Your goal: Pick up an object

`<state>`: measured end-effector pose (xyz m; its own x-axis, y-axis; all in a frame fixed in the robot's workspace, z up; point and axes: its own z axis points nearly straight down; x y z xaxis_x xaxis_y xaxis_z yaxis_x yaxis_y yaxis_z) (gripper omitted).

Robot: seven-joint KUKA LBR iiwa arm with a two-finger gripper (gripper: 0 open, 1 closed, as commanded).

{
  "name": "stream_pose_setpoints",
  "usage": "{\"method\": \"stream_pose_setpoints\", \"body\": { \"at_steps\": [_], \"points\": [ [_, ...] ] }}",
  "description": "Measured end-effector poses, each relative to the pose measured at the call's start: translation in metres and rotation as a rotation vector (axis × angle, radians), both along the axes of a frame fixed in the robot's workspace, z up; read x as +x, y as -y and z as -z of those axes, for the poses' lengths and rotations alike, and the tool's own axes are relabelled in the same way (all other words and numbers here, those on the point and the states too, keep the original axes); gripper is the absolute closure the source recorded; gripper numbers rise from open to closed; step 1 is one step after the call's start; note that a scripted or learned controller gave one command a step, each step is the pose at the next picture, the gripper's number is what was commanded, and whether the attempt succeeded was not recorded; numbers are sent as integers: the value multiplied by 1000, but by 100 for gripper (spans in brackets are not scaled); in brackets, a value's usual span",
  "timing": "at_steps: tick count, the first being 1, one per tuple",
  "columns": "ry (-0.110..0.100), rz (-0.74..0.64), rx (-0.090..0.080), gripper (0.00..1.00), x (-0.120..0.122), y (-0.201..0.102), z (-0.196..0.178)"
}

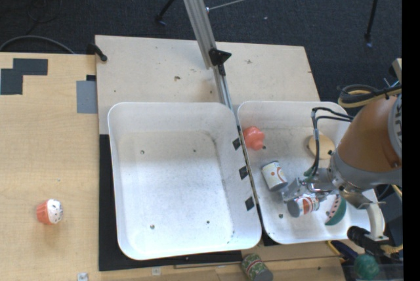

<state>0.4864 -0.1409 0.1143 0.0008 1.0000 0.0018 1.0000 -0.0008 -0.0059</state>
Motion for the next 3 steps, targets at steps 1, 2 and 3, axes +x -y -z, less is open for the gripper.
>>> {"method": "stream_pose_setpoints", "body": {
  "at_steps": [1,2,3],
  "points": [
    [4,0,-1,0,0,-1,22],
    [4,6,1,100,0,1,12],
    [7,-2,-2,100,6,-4,-33]
  ]
}}
